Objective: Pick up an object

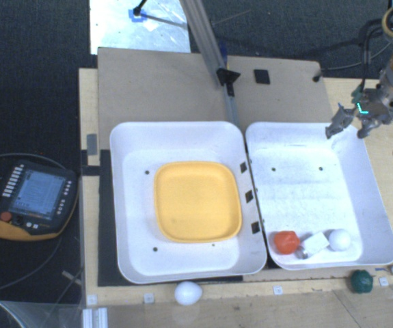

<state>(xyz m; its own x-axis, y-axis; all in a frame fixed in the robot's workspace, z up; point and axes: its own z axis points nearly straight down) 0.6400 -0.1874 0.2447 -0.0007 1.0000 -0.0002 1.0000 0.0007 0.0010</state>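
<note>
Judging by how things lie, nothing has been picked up and the whole grasp is left to do; the left shallow white plastic bin point(131, 183) carries a square yellow plastic plate point(197, 201) that covers most of its floor, while the right shallow white plastic bin point(367, 176) has a wide bare floor across its upper and middle parts, so open room for a descent looks generous there; the grey two-finger gripper point(350, 123) hangs over that bin's upper right rim, fingers spread apart with nothing between them; the likely targets crowd the lower wall, well apart from it: a rounded red object point(285, 242), a small white block point(314, 244) beside it, and a white ball point(339, 239) touching the block, so the near wall may hamper the fingers.
</note>
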